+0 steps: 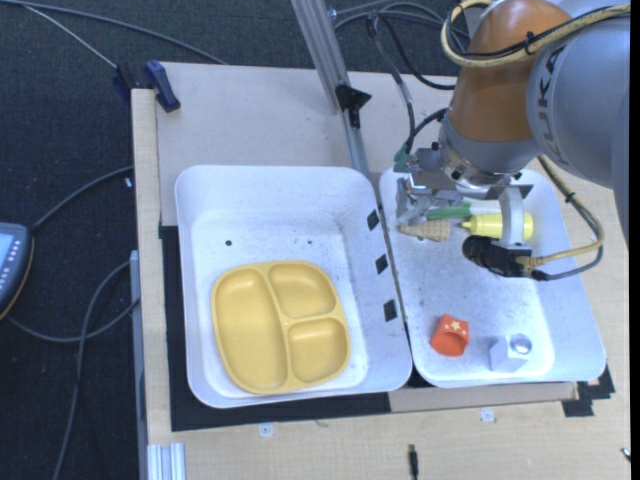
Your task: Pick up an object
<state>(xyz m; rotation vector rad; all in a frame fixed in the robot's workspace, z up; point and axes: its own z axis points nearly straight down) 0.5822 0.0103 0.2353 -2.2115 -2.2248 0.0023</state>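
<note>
Grey-and-orange arm (520,58): reaching in from the right, low over the right bin (570,308).
Gripper (418,208): at the right bin's upper-left corner, metal body pointing down; how wide it stands cannot be told from this angle, and nothing seen held.
Nearest thing: tan ridged piece (425,231), lying just below the gripper, touching or nearly so (too close to tell).
Beside it: one green stick (452,211) and one yellow piece (492,226), both close under the wrist.
Elsewhere in right bin: one orange piece (450,335) with a yellow spot, one grey block (510,351), near the front edge, just apart.
Left bin (270,198): one yellow plate (280,326), three compartments.
Writing: dark letters on the arm's grey casing, cut off (a K and a U legible).
Count: two white bins, five loose things in the right, one plate in the left.
</note>
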